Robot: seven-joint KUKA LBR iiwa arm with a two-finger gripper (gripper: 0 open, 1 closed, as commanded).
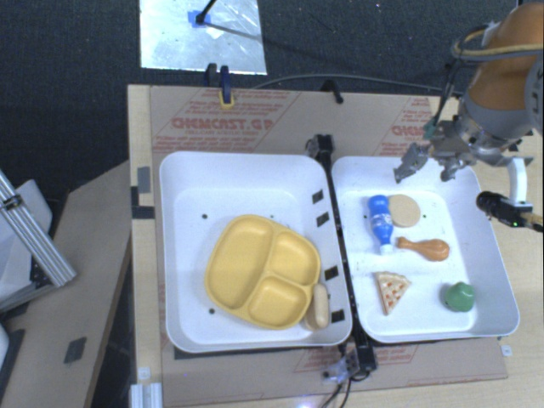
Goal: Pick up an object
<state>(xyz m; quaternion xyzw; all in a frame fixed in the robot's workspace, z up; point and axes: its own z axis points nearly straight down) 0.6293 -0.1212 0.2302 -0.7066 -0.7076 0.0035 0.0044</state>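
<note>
The right bin [484,236] holds several toy foods: a blue bottle [380,220] lying beside a round tan biscuit [405,210], a brown drumstick [425,248], a pizza slice [391,291] and a green apple [460,297]. My gripper [428,167] hangs over the bin's far edge, above and behind the bottle and biscuit. Its two fingers are spread open and hold nothing.
In the left bin [195,185] lies a yellow divided plate [263,269], with a tan bread roll [320,306] against its right side. Black clips run along the ridge between the bins. The arm's orange band is at the top right.
</note>
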